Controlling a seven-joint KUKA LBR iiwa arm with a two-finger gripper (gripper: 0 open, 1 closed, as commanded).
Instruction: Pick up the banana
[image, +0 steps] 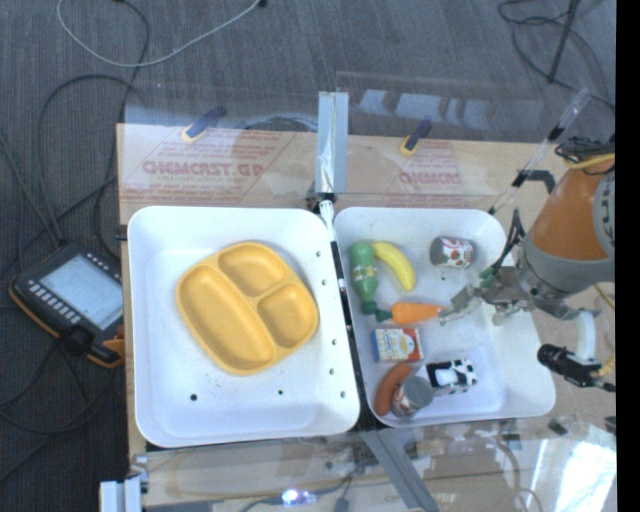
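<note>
Banana (395, 265) lies in the right bin (520, 395), touching a green bottle (362, 277) (carrot (415, 312) just below). End effector (478, 298) hovers nearby, its opening unreadable, holding nothing; a descent could catch those neighbours instead.

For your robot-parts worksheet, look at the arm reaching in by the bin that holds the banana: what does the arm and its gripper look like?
The arm is a rounded, bulbous body with a broad orange band above a grey wrist section. Thin dark cables run along it near its upper edge. The gripper is a slim metallic grey piece, far narrower than the arm. Its finer detail is too small to make out.
</note>
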